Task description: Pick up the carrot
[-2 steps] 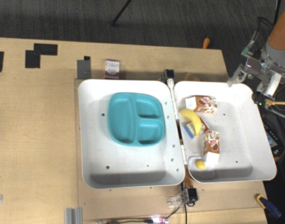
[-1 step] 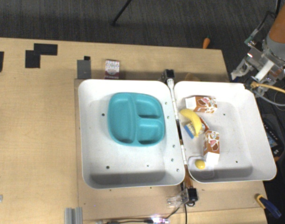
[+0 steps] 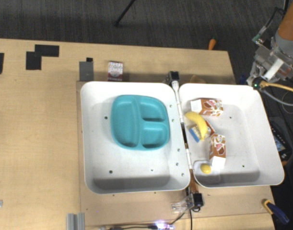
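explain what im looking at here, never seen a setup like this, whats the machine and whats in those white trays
This is one picture from a camera fixed above a wooden bench, looking down at a slant. The machine is a robot arm, grey with an orange band, reaching in from the right; its gripper end sits at the upper right, outside the bins, and nothing can be seen held in it. Two shallow white bins sit side by side. The left bin holds a teal divided plate. The right bin holds a yellow banana, two small brown and white packets and, and a small yellow item. I cannot pick out a carrot with confidence.
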`<action>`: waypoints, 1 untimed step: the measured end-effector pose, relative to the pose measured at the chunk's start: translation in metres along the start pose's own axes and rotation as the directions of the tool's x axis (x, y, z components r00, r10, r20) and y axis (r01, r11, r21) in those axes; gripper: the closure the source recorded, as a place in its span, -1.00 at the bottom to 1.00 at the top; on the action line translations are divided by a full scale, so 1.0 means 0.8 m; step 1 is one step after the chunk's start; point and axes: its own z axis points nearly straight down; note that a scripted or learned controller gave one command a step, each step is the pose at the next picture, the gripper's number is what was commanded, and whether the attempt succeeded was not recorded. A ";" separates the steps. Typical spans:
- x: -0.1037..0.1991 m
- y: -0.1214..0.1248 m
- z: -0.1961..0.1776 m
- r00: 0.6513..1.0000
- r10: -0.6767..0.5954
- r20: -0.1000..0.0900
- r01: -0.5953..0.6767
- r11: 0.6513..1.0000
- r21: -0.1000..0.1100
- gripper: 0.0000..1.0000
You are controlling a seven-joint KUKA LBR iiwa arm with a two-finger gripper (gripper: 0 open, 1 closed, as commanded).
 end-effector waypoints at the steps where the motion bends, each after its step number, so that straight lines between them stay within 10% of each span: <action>1: -0.050 -0.066 -0.039 1.000 -0.008 0.000 0.008 1.000 0.003 1.00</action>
